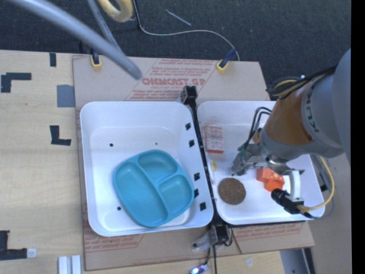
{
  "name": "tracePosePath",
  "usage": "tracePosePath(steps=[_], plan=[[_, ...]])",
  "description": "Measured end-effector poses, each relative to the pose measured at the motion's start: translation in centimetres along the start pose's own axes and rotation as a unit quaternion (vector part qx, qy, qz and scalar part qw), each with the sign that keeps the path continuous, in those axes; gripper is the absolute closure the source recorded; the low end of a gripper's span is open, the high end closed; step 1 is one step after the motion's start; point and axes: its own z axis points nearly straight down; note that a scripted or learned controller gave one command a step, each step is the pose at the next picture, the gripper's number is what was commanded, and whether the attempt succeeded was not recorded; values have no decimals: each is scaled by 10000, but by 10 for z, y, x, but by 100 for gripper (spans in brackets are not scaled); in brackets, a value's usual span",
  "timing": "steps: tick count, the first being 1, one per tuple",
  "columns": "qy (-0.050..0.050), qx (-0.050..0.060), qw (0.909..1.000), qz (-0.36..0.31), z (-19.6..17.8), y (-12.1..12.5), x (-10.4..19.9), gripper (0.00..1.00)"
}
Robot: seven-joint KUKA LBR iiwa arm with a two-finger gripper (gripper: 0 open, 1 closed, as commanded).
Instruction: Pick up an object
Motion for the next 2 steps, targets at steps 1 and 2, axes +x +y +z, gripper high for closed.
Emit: tracePosePath(steps=[1,2], plan=[[10,-1,10000,-2,-48,-9,3,100],[5,-24,10000,-10,-104,-2,11,100]])
